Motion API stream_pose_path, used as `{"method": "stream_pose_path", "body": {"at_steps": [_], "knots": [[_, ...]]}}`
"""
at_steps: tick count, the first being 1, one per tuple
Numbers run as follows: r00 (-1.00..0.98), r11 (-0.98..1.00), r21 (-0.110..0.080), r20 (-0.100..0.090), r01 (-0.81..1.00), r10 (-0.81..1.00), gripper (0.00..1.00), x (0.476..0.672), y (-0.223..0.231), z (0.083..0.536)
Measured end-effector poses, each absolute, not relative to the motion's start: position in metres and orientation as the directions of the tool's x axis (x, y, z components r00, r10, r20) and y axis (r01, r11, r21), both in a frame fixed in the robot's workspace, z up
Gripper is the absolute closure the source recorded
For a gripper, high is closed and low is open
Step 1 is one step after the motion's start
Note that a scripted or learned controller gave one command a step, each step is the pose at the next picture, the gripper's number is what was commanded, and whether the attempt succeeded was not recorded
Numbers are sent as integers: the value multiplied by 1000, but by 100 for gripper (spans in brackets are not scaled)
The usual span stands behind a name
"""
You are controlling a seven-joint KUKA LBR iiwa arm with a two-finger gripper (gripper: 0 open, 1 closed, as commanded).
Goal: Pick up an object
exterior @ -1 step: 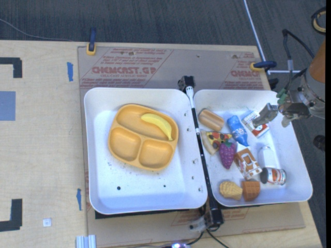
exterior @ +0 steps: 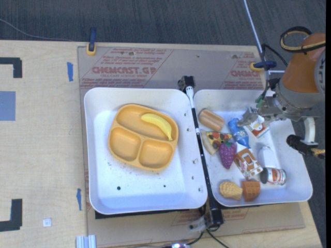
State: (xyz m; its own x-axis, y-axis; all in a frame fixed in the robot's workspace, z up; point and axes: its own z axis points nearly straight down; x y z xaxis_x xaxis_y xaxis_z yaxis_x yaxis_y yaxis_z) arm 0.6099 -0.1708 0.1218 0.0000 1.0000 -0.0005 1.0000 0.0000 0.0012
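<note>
Seemingly nothing is lifted yet: the gripper (exterior: 257, 115) hangs low over the far side of the right bin (exterior: 300, 190), just beyond the blue packet (exterior: 239, 130). Whether it is clenched or released cannot be told. The grasp and lift remain.

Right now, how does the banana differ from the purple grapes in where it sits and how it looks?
The banana is yellow, long and curved; the purple grapes are a short, bumpy cluster. The banana lies alone in the top compartment of the orange divided plate in the left bin; the grapes lie on the right bin floor, crowded among other items. The gripper is above the right bin, nearer the grapes than the banana. Both look like toy fruit lying flat.
</note>
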Motion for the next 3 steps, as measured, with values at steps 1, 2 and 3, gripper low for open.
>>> {"method": "stream_pose_path", "body": {"at_steps": [1, 2, 3], "knots": [[0, 0, 4, -2, 1000, 1000, 100, 611, -171, 132], [0, 0, 4, -2, 1000, 1000, 0, 611, -171, 132], [0, 0, 4, -2, 1000, 1000, 0, 593, -149, 108]]}}
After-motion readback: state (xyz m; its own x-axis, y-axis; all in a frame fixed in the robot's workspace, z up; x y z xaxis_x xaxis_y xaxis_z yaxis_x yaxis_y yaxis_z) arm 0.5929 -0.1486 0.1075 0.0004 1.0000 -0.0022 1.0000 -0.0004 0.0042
